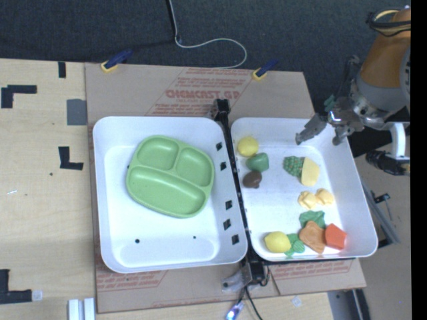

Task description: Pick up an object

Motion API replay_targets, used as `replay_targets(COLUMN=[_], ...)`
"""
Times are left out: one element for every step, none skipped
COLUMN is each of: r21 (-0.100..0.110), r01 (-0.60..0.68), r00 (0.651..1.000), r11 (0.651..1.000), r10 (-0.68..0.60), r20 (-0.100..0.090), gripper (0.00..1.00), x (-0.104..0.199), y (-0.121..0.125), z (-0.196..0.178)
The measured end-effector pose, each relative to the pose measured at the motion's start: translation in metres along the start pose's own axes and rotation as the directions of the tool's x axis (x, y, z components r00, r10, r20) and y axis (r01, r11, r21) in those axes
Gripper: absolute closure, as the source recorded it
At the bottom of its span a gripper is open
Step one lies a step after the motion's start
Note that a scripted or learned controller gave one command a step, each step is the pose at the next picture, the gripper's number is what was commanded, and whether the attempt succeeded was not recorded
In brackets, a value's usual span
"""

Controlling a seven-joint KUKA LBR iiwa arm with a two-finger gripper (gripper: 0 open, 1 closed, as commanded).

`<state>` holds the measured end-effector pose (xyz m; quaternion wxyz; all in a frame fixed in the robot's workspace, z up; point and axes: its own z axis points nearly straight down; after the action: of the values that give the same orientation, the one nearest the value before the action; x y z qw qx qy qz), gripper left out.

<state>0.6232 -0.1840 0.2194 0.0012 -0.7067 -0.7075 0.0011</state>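
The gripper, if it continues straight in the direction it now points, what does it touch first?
The gripper points down-left into the right bin. The first thing in that line is probably the green leafy toy beside the pale yellow piece, though its height above them is unclear.

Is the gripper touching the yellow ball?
Apart. The camera view shows bare white bin floor between the gripper, up at the right bin's top rim, and the yellow ball.

**Grey Arm, Orange Band**

The arm (387,65) is showing a broad orange band above a rounded grey wrist. Metallic silver fittings are gleaming below it, and the gripper (323,133) is presenting two thin, dark grey fingers (308,133).
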Motion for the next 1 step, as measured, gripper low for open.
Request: replay_targets(r21=[-0.017], r01=[0.004], r00=[1.0], r11=[1.0], r10=[-0.003], r20=[0.003], gripper=[0.0], x=[0.0524], y=[-0.0468], z=[-0.2082])
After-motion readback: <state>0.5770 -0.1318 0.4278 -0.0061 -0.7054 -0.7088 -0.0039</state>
